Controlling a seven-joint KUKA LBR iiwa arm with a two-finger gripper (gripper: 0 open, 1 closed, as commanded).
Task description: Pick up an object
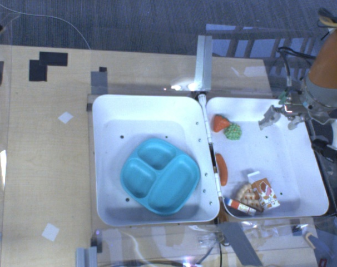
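We find the gripper [279, 117] at the upper right of the frame, hanging over the far right part of the right bin [302, 166]. Its two fingers stand apart with bare bin floor between them — open, holding nothing.

Candidate objects all lie in the right bin, none of them under the gripper. A red and green strawberry-like toy [227, 127] sits left of the gripper, near the divider. An orange sausage-shaped piece [222, 169] lies lower, just beside the left wall of that bin. At the lower centre of the frame a small printed carton [263, 193], a waffle-like piece [247, 193] and a tube [241, 206] are crowded together, touching or overlapping; we cannot tell exactly which.

The left bin [107, 149] holds a blue divided plate [160, 175], well apart from the gripper.

Risks, in our judgement:
- A straight descent from here would likely close on bare floor, since nothing lies beneath the fingers.
- The orange piece lies so close to the wall that one finger may strike the rim or divider.
- In the lower cluster, the fingers may land on two items at once and push them apart rather than grip one.
- The strawberry toy looks rounded — it may squirt out of a closing grip.
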